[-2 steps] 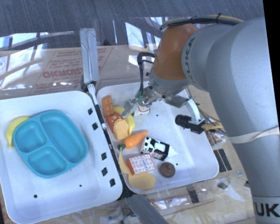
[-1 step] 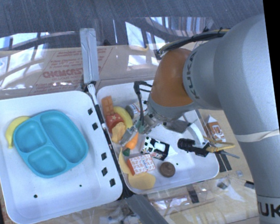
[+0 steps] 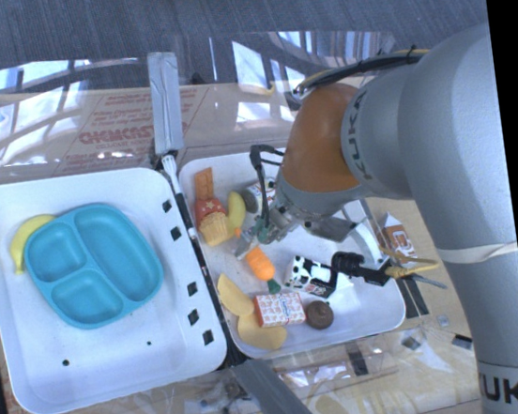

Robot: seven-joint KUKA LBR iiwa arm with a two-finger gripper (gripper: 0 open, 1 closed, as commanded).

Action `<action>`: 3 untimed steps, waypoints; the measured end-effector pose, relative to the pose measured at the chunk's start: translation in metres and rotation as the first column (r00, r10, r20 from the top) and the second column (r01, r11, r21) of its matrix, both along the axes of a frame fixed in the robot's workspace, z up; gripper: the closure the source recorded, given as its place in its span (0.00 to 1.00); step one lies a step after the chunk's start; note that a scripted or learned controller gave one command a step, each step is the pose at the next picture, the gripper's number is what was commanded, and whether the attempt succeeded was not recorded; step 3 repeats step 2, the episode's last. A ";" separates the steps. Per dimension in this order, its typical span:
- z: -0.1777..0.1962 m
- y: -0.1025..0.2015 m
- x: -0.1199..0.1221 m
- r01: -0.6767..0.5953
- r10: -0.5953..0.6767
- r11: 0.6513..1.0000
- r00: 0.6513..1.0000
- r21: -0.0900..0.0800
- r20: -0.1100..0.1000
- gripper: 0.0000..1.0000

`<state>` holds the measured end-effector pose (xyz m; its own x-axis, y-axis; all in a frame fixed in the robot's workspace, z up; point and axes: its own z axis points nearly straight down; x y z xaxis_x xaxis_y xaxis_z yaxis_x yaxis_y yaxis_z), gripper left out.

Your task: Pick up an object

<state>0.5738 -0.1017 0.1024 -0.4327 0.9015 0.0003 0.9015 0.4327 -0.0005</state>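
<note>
Jaws [image 3: 261,234] are lowered into the right bin [image 3: 386,312] just above the orange piece [image 3: 261,264], their spread cannot be told, and nothing is seen lifted yet.

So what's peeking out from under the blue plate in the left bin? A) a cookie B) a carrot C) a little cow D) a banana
D: a yellow banana curves out from beneath the upper left edge of the blue divided plate in the left bin.
</note>
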 end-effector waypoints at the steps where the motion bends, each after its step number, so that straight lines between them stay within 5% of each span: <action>1: 0.009 -0.020 0.027 -0.349 0.349 0.937 0.937 -0.001 0.001 1.00; 2: 0.094 0.043 0.074 -0.271 0.271 0.963 0.963 -0.002 0.008 1.00; 3: 0.094 0.043 0.074 -0.271 0.271 0.963 0.963 -0.002 0.008 1.00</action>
